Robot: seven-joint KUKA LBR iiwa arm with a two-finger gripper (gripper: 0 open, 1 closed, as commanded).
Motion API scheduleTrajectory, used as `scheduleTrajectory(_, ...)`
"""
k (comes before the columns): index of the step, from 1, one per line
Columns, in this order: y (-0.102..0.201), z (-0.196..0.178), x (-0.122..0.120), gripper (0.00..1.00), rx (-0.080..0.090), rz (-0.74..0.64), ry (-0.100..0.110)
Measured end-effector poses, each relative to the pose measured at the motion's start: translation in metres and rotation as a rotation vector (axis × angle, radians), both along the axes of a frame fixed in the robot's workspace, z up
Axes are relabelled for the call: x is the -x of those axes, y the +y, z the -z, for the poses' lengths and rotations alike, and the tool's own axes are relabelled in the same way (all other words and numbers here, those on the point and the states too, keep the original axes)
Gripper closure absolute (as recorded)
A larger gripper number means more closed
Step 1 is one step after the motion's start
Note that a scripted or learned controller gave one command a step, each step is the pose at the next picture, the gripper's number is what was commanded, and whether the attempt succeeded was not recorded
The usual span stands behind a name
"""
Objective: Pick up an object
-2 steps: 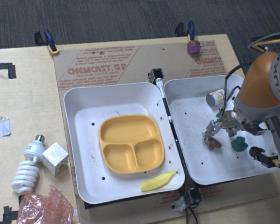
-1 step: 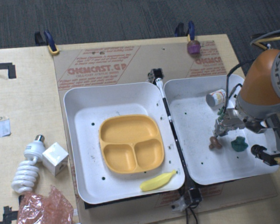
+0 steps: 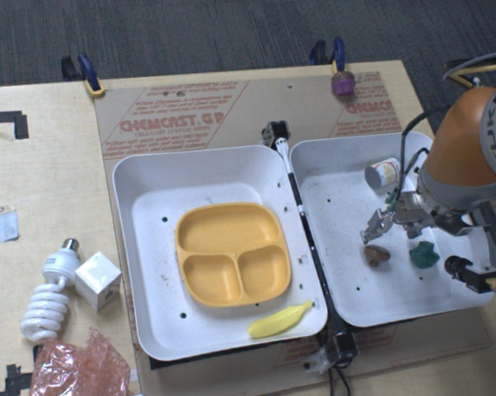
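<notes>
A spiral light bulb (image 3: 49,296) lies on the wooden bench (image 3: 31,186) left of the bins, touching a small white cube (image 3: 98,279), with crumpled pinkish plastic wrap (image 3: 70,385) just below them. Two blue clamps (image 3: 89,75) (image 3: 337,51) pin a brown printed sheet (image 3: 180,112) at the bench's far edge, and a small purple object (image 3: 343,83) sits beside the right clamp. Black corner marks (image 3: 10,123) and a small silvery square (image 3: 3,226) lie on the bench's left part
</notes>
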State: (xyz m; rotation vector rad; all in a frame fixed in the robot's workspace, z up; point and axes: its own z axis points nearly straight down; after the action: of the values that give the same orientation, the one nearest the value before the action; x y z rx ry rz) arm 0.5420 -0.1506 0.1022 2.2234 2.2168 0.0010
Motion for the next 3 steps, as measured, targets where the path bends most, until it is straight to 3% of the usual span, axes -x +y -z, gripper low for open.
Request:
scheduleTrajectory(1, 0.051, 0.01, 0.055, 0.0, -0.001, -0.001, 0.003)
scheduleTrajectory(2, 0.051, 0.0, 0.054, 1.0, 0.0, 0.001, 0.0)
scheduleTrajectory(3, 0.12, -0.09, 0.064, 1.0, 0.0, -0.003, 0.0)
